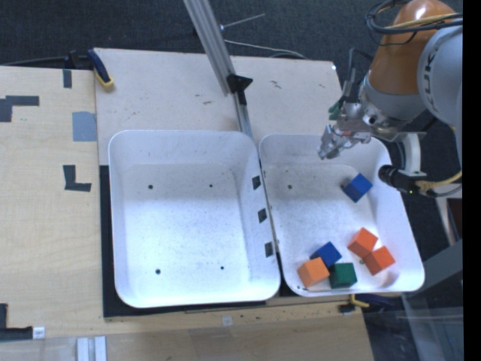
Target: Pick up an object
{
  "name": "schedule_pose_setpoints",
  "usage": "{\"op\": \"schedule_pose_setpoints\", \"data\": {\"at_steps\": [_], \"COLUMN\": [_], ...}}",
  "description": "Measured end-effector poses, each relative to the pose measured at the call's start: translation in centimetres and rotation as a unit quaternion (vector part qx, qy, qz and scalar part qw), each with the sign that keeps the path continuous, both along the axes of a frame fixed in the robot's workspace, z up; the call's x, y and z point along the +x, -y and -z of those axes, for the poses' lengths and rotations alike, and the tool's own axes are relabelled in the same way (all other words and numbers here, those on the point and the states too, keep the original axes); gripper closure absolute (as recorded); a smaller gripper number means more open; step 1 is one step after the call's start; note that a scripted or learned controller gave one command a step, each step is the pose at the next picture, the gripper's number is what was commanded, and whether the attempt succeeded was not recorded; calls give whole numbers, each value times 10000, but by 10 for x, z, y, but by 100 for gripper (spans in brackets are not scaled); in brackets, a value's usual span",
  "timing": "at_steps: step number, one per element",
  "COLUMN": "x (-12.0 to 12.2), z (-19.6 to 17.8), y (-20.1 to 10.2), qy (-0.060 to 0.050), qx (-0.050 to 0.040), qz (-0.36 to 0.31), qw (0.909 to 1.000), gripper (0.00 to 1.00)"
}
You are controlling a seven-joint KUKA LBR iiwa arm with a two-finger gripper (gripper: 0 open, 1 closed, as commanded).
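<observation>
The right bin (pixel 301 173) holds several small blocks. A blue block (pixel 357 187) lies alone near the bin's right wall. At the front right sit a cluster: a blue block (pixel 325 253), an orange block (pixel 313 271), a green block (pixel 343 275) and two more orange blocks (pixel 364 242) (pixel 379 259). My gripper (pixel 331 150) hangs over the back of the right bin, up and to the left of the lone blue block, with nothing seen between its fingers.
The left bin (pixel 135 201) sits beside the right one. A metal rail (pixel 212 40) slants down from the top to the gap between the bins. A yellow-and-blue tool (pixel 100 69) lies at the bench's back left.
</observation>
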State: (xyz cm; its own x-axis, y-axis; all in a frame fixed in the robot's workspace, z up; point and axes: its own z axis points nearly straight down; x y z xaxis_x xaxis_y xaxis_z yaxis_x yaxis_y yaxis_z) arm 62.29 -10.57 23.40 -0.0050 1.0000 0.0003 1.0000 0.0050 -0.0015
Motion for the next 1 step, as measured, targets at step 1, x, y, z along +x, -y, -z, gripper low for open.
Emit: {"op": "schedule_pose_setpoints", "data": {"at_steps": [1], "x": [11], "z": [-81], "y": [22], "qy": [49], "qx": [-16], "qz": [18], "qw": [10000], "gripper": [100]}}
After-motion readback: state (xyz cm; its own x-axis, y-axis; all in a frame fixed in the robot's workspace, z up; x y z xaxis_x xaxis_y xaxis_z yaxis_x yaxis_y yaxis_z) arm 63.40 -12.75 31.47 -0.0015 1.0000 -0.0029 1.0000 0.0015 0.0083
